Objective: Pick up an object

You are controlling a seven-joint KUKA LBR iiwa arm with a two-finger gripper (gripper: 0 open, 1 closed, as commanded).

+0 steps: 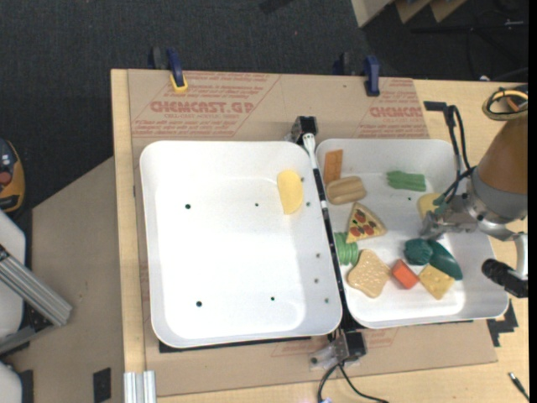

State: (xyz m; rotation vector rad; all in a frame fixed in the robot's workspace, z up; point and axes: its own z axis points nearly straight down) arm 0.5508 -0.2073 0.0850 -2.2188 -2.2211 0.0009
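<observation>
The right bin (382, 311) holds several toy foods. An orange stick (333, 163) and a brown bread roll (345, 191) lie at its left. Near them are a pizza slice (365, 224), a tan cracker (368, 274) and a green piece (346, 248). A green block (406, 180) lies at the back. Toward the right sit a teal piece (433, 255), a red-orange block (404, 274) and a yellow cheese cube (436, 281). My gripper (435, 222) hangs low over the bin's right side, just above the teal piece. A yellow banana-like piece (290, 191) rests in the left bin (226, 326).
The arm's orange band and grey wrist (503, 175) cover the right bin's right edge. A black cable (456, 137) runs up from the wrist. Blue clamps (175, 65) hold the cardboard base at the back. A metal rail (33, 288) lies at the far left.
</observation>
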